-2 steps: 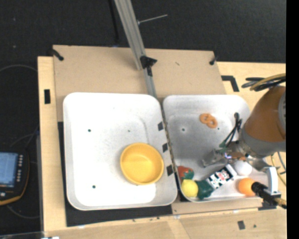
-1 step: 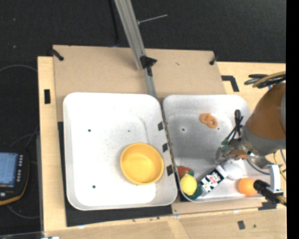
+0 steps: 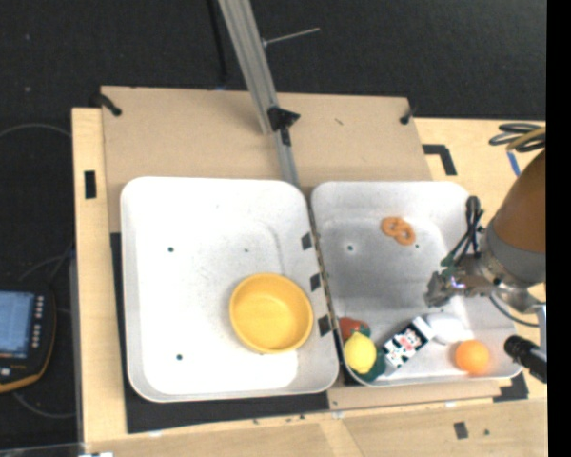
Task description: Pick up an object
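The gripper [image 3: 444, 287] is seen low in the right bin [image 3: 362, 217]; its grip cannot be told.

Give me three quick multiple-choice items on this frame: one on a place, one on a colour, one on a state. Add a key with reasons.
1. Where is the yellow bowl?
A. in the left bin
B. in the right bin
C. on the bench outside both bins

2. What colour is the round fruit in the right bin's front right corner?
A. green
B. orange
C. blue

3. How does the bowl sit?
A. upside down
B. on its side
C. upright, mouth up

Key:
1 A: the yellow bowl sits in the front right part of the left bin.
2 B: the round fruit near the front wall of the right bin is orange, with the pincer above it in the view.
3 C: its rim and hollow inside face the camera.
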You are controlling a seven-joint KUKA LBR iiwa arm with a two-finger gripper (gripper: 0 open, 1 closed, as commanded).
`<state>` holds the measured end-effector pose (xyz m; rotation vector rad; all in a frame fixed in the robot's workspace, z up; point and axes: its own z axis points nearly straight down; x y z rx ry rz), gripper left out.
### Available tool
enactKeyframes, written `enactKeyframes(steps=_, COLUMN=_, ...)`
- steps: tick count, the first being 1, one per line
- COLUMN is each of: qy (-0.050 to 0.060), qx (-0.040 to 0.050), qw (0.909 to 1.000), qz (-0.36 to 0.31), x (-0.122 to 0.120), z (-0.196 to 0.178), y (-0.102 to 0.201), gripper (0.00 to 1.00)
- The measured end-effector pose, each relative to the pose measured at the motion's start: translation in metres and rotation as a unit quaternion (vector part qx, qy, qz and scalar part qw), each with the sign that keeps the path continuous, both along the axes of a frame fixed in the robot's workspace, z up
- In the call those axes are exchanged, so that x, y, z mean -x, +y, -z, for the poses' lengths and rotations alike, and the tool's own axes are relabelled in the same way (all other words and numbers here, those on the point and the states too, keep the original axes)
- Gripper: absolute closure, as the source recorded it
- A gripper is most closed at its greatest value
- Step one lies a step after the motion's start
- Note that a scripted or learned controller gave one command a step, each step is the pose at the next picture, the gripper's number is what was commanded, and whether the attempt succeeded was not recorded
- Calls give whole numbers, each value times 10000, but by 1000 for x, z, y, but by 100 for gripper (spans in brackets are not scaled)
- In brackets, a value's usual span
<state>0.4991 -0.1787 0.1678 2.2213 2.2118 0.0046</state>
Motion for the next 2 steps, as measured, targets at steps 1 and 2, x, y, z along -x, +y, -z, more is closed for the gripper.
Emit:
enactKeyframes(steps=1, qy=18, qx=-1, qw=10000, qz=-32, x=1, z=-61, y=-3, gripper=100)
enactKeyframes(steps=2, qy=15, qx=-5, qw=10000, qz=-41, x=-1, z=-72, y=-4, gripper=100)
